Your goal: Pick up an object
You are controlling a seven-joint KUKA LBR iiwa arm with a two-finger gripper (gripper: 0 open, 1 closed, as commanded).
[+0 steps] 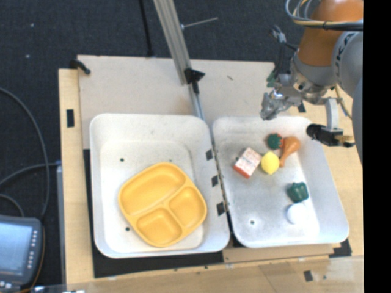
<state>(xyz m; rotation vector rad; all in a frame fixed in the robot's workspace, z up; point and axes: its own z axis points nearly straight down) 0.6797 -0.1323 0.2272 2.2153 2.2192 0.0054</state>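
**Arm over the right bin's far edge**

Dark carpet surrounds a pale wooden tabletop (140,81) that carries two shallow white bins side by side. A slanted metal post (174,32) rises from the tabletop behind the bins, and a small screen (18,249) sits at the lower left corner.

Left bin (110,133) holds a yellow divided plate (162,203), lying flat toward the near side.

Right bin (327,212) holds the loose objects. A red and white box (247,162) lies just beside a lemon (270,163), which touches an orange carrot (288,148). A dark green piece (274,141) sits at the carrot's far left. Nearer the camera, well apart from that cluster, a green pepper (297,191) lies just above a white ball (295,213).

The arm (327,35) reaches in from the right, its end effector (272,105) hanging over the far rim of the right bin, above and behind the cluster. Nothing shows between its tips; whether they are spread or closed I cannot tell.
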